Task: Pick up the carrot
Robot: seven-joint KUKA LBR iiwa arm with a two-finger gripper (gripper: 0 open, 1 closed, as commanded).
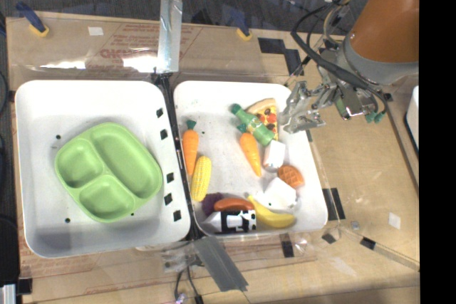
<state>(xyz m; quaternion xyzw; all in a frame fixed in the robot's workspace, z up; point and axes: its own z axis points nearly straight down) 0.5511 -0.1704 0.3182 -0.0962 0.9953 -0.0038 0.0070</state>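
Right shallow white plastic bin holds the toy food. Grey two-finger metal gripper hangs over its upper right rim, fingers spread, pinching nothing. Step in hand: approach, no grasp yet. Orange plastic carrot lies mid-bin, long axis near-vertical in view, green top up-left, tip down-right. A second carrot lies by the left wall. Next: descend, fingers straddling the carrot's width.

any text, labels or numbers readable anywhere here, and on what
Nothing can be read for certain.
Red print on the clear sheet behind the bins: blurred, too faint to quote.
White stickers on the bench: too small to tell if they bear text.
Black-and-white carton in the right bin: no legible label.
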